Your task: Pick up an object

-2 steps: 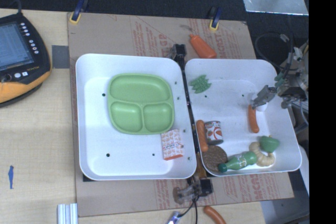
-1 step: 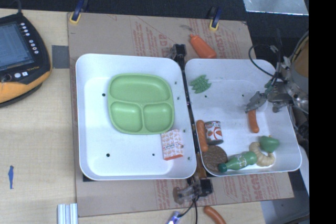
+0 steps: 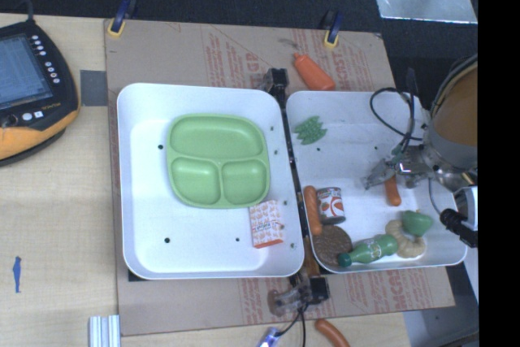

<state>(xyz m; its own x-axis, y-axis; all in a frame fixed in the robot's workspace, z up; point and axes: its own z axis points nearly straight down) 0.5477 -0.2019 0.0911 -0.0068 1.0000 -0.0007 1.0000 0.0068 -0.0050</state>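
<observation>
Two shallow white bins side by side; landmark is the right white bin (image 3: 349, 114).

My grey metal two-finger gripper (image 3: 388, 174) is down inside that bin, toward its right wall. Fingers apart, nothing between them.

Green bottle (image 3: 370, 251) lies along the bin's near edge, apart from me.

Small orange carrot-like piece (image 3: 393, 192) lies just beside my fingertips, likeliest target.

Judgement: nothing lifted yet. Closing, gripping and raising all remain.

Grey arm (image 3: 455, 122), orange band, looping black cable (image 3: 390, 106), metal gripper (image 3: 388, 172)
</observation>
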